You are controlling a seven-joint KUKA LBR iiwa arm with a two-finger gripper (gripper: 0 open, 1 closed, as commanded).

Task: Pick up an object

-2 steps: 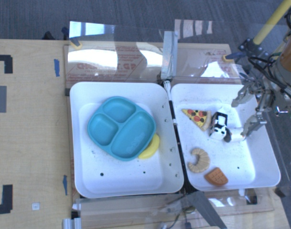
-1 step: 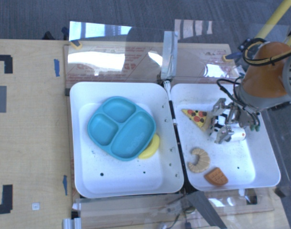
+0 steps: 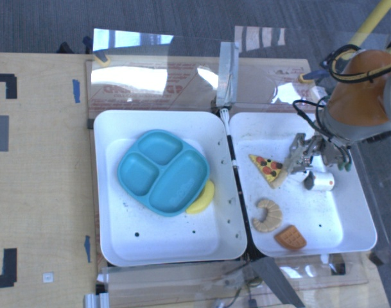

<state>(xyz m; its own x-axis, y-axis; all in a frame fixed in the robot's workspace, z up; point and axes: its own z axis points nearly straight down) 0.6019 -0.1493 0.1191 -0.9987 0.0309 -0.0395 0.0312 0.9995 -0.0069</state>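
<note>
In the right bin [image 3: 349, 226], a toy pizza slice [image 3: 267, 168] lies near the middle, its tip pointing up-left. A tan croissant [image 3: 268, 215] lies below it, with an orange-brown biscuit piece [image 3: 290, 237] near the front wall. My gripper [image 3: 297, 158] hangs low over the right bin, just right of the pizza slice's crust end and close to touching it. Nothing shows held in it.
The left bin [image 3: 112, 236] holds a blue divided plate [image 3: 163, 171] with a yellow banana-like piece [image 3: 203, 199] poking out under its lower right edge. A metal divider post [image 3: 226, 76] stands behind the two bins. The arm's orange band [image 3: 359, 88] is over the right bin's far right corner.
</note>
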